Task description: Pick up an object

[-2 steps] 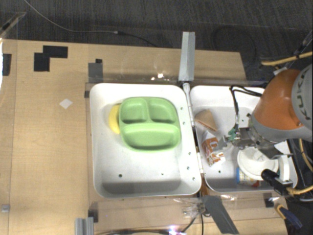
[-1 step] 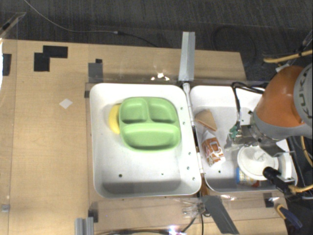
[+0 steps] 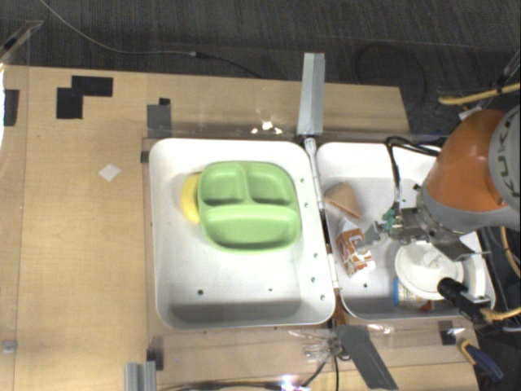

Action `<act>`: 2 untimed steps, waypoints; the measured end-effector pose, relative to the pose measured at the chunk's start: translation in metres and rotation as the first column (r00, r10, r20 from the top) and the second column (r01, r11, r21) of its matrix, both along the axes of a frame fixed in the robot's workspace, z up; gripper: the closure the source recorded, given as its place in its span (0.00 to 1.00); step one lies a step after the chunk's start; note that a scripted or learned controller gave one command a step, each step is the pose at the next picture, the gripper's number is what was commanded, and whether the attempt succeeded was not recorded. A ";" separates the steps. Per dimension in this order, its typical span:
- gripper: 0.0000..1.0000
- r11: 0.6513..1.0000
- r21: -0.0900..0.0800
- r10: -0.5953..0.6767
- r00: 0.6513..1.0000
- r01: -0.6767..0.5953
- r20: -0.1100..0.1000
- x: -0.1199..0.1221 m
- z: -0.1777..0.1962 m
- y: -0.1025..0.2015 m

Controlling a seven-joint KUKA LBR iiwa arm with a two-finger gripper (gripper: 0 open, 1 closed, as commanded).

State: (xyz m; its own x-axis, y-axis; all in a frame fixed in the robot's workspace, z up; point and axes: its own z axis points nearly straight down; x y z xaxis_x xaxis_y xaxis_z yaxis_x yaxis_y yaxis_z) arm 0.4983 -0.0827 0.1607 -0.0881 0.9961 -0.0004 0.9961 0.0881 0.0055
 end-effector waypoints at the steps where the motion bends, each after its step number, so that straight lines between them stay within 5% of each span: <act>1: 0.00 0.990 0.000 -0.142 0.990 0.142 -0.003 0.007 0.024 0.014; 2: 0.00 0.999 0.000 0.040 0.999 -0.040 0.013 0.065 -0.045 -0.005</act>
